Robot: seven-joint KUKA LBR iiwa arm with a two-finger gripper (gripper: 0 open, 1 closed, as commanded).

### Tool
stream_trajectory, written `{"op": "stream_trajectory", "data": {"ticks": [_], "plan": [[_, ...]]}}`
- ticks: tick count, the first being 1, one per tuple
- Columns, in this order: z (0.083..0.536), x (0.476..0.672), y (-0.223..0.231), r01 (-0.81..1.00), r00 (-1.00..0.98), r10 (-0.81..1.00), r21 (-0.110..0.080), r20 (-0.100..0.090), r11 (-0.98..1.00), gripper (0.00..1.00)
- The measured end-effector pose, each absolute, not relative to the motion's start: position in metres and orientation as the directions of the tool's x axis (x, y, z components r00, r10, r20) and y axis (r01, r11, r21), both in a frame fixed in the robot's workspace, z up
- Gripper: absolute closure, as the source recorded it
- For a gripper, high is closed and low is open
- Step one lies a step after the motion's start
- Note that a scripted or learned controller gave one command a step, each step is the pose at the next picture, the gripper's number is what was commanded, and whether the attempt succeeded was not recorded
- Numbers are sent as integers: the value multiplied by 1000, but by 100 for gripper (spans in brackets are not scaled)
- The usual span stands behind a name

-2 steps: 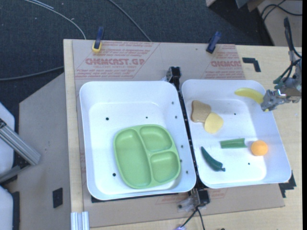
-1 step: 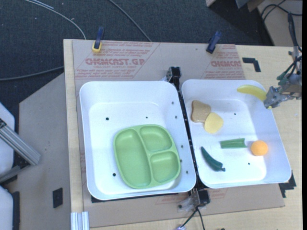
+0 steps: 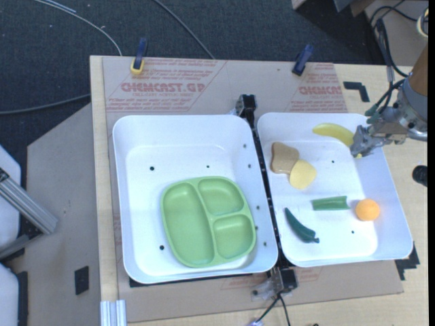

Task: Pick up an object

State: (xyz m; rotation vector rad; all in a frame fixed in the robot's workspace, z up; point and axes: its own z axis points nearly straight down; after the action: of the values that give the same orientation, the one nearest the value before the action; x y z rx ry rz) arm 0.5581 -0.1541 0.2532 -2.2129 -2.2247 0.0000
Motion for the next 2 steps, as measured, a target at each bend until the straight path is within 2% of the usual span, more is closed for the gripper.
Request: {"op": "stream_trajectory", "data": {"ticks": [1,2], "plan": [[247,564,-107,1000,-6,1000,-3,3,6,100],[249,562,-48,1000,-2,1000,-3,3,2,100]]}}
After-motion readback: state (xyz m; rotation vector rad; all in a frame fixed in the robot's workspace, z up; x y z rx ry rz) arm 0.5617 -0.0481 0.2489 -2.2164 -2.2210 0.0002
